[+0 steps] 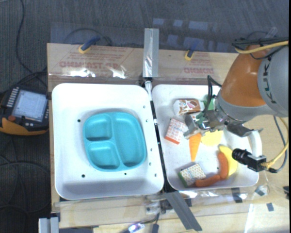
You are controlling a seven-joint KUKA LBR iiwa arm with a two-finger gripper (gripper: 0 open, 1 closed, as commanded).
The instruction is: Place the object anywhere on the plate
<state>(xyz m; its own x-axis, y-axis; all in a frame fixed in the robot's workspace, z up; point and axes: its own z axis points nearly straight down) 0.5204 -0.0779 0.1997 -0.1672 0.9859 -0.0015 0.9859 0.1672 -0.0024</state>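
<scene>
Two shallow white bins side by side on the bench: left bin [63,144] at centre-left of the frame, right bin [167,169] at centre-right. In the left bin, a turquoise plate [115,140] with three compartments, lying flat, nothing on it. Grey arm [266,86] with orange band reaching in from the right edge, wrist down over the upper middle of the right bin. Gripper [200,122] low among the objects, just above the wide end of an orange carrot-shaped piece [195,147] that points toward the lower frame; touching or merely overlapping in view, cannot tell. Finger spread hidden by the wrist body and clutter, so cannot tell whether wide or narrow, and nothing seen held between them. Left of the gripper, a small orange-and-white packet [174,130] lying flat near the bin's left wall. Above it, a brown-and-white packet [186,105] toward the upper part of the bin. Just right of the carrot piece, a pale yellow piece [212,138]. At lower right, a banana [226,162], and below it a reddish sausage-shaped piece [209,180] touching a green-edged patterned block [191,173]. All objects in the right bin, well apart from the plate.
</scene>
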